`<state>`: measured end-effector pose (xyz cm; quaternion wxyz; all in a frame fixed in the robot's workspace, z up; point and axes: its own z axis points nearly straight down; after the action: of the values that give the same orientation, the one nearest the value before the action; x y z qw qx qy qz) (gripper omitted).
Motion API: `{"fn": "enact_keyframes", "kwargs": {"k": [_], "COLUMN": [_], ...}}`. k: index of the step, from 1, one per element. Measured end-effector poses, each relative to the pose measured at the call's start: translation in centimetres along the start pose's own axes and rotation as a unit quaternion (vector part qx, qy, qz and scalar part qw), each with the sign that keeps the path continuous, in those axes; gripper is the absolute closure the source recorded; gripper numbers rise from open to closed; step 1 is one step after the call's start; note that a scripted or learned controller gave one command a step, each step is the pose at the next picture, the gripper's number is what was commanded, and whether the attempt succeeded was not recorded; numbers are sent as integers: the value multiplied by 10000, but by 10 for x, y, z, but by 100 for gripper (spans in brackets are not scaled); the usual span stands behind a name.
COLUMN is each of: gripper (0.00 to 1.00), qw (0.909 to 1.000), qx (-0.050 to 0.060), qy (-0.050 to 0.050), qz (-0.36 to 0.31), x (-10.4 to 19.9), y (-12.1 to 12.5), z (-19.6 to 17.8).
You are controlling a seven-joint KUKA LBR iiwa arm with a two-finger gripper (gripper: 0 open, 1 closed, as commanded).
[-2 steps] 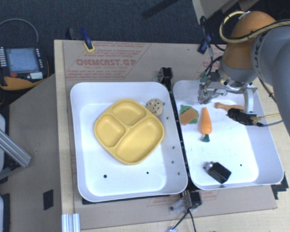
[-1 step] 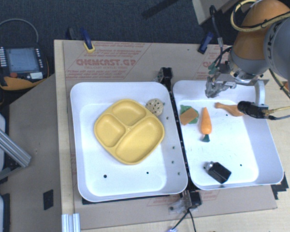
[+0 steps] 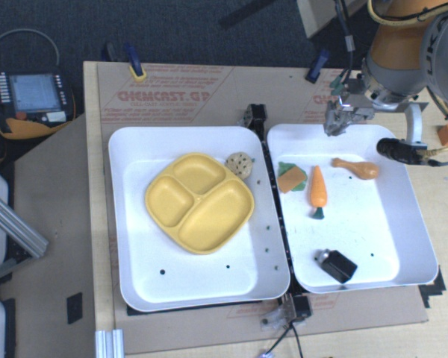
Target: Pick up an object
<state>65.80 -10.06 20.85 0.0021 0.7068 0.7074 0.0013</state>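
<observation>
So the grey arm with the orange band [image 3: 407, 21] comes in from the top right, and its two-finger gripper [image 3: 336, 125] hangs over the far edge of the right-hand shallow white bin [image 3: 403, 252]; honestly can't tell from this angle how the gripper is set, it's just a small dark metal lump against the rim; nothing visibly in it.

Right bin has the pickable stuff: an orange toy carrot with a little green stem [image 3: 318, 190] lying roughly in the middle, tip pointing away from the camera; just to its left, near the bin's left wall, a small orange and green wedge-shaped toy [image 3: 290, 177]; to the carrot's upper right a tan drumstick-shaped piece [image 3: 356, 168], lying sideways, closest of the lot to the gripper but still apart from it; down near the front edge a small black boxy block [image 3: 337, 265], tilted, well apart from the rest.

Left-hand white bin [image 3: 134, 267] holds a yellow plastic divided plate with three compartments [image 3: 199, 201], sitting at a slant in the middle; a round speckled cookie-looking disc [image 3: 240, 163] is touching the plate's upper right rim, on the bin floor rather than in a compartment.

Both bins sit side by side on a brown cardboard sheet with red lettering [image 3: 172, 92]; a black clip [image 3: 255, 115] sits at the far end of the gap between them.
</observation>
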Motion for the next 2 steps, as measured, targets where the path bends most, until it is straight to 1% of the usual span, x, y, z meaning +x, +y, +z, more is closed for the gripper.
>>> {"fn": "enact_keyframes", "kwargs": {"k": [1, 2], "gripper": [100, 100], "qw": [10000, 10000], "qx": [6, 33], "qy": [0, 4], "qz": [0, 0], "x": [0, 39], "y": [1, -11], "z": [-48, -46]}}
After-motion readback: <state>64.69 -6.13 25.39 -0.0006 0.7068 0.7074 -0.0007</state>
